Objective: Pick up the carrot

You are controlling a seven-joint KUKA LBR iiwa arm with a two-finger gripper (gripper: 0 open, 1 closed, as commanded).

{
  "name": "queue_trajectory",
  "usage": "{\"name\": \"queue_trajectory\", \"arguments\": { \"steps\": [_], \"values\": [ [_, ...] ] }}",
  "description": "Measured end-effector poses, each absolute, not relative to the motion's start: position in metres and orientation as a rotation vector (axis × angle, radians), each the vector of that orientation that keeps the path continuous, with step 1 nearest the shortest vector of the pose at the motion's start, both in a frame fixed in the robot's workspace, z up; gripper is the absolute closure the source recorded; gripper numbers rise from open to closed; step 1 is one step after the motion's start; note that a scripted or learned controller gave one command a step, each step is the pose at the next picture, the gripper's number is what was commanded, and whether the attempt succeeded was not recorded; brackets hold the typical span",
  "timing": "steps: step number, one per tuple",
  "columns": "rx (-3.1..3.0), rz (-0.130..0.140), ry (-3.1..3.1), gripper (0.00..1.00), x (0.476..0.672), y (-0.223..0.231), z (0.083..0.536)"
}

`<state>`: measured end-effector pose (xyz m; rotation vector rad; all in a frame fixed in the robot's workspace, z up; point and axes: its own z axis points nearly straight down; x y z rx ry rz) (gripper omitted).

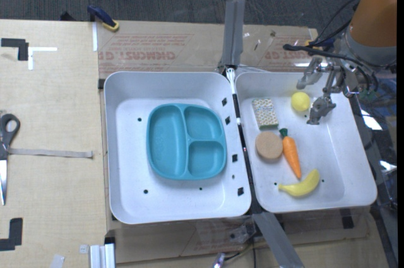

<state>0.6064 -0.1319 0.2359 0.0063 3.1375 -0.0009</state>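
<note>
The carrot (291, 156) is orange with a dark green top. It lies in the middle of the right bin (353, 153), its tip pointing toward the front. My gripper (315, 95) hangs over the bin's back right part, above and to the right of the carrot and well apart from it. Its fingers (320, 108) stand open with nothing between them. A yellow lemon (300, 101) sits just left of the fingers.
A tan round disc (269, 147) touches the carrot's left side. A banana (301, 185) lies just in front of its tip, and a speckled sponge block (265, 113) sits behind the disc. The left bin (120, 153) holds a blue divided plate (187, 141). Scissors (5, 134) lie far left.
</note>
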Motion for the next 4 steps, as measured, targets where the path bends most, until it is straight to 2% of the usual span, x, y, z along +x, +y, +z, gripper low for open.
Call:
{"name": "queue_trajectory", "arguments": {
  "steps": [1, 2, 3, 4],
  "values": [
    [-0.006, -0.001, 3.139, 0.0, 0.563, -0.112, 0.109],
    [0.251, 0.0, 3.126, 0.0, 0.536, -0.096, 0.093],
    [0.255, -0.009, 3.119, 1.0, 0.538, -0.101, 0.105],
    [0.536, 0.0, 3.091, 1.0, 0.509, -0.062, 0.192]
  ]
}}
